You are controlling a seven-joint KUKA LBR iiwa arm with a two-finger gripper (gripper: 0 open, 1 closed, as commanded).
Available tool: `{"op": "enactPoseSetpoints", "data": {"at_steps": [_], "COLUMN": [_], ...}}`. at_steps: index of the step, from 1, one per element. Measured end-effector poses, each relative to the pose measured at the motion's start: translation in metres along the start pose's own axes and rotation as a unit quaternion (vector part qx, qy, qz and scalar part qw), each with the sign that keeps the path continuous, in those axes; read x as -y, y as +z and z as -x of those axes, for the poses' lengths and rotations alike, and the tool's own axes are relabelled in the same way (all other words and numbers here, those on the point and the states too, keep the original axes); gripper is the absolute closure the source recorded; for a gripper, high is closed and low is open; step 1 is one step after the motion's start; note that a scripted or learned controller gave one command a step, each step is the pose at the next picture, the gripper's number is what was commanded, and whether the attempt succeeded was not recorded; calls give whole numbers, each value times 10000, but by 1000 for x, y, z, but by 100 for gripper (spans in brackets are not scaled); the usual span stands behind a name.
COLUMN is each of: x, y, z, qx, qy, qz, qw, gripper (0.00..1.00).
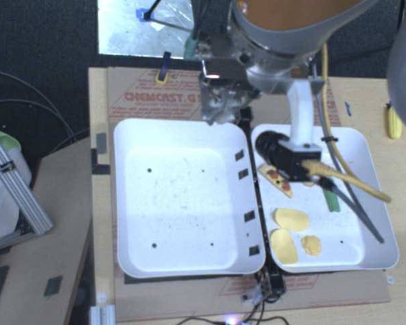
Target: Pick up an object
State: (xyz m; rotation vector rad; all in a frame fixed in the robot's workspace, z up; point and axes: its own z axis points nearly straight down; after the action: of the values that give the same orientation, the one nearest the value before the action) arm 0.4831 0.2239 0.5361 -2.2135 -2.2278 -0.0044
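Starting at the left, we see the left bin (132, 141) on the counter (98, 208). Over its far rim, near the seam between the bins, hangs the end effector (221, 107); we cannot tell whether it is released or clenched. The right bin (375, 242) holds a red-dotted wedge (276, 179), a yellow disc (291, 219), a second yellow disc (283, 246), an orange lump (312, 245) and a green piece (331, 200).
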Motion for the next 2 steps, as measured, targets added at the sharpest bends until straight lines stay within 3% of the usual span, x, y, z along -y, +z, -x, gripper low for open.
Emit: {"op": "enactPoseSetpoints", "data": {"at_steps": [1,2], "x": [-3,-3], "y": [22,0], "z": [53,21], "qx": [16,-1], "qy": [50,4], "qz": [-3,16], "qw": [10000,10000], "gripper": [100,100]}}
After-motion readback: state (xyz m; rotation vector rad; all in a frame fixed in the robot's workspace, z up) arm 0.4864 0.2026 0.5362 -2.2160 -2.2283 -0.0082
